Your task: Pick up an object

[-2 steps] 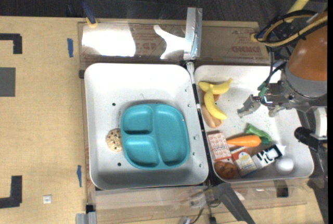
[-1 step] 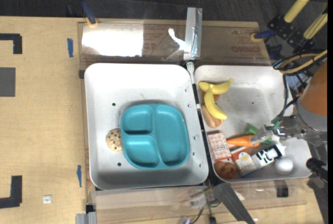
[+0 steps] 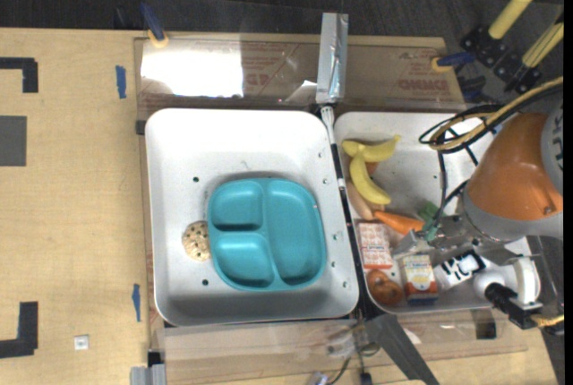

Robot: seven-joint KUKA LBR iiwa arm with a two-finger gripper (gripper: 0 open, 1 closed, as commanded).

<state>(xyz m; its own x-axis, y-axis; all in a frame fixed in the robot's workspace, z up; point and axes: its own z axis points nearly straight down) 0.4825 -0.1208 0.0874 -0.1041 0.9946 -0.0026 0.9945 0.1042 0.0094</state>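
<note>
I see the end effector [image 3: 439,240] low in the right bin [image 3: 407,128], grip unreadable, a small carton [image 3: 419,274] and orange fruit [image 3: 386,288] nearer than it, carrot [image 3: 397,220] beside it, bananas [image 3: 367,170] beyond, teal tray [image 3: 266,233] left.

The bench [image 3: 63,195] bears two white bins [image 3: 179,141] side by side.
</note>
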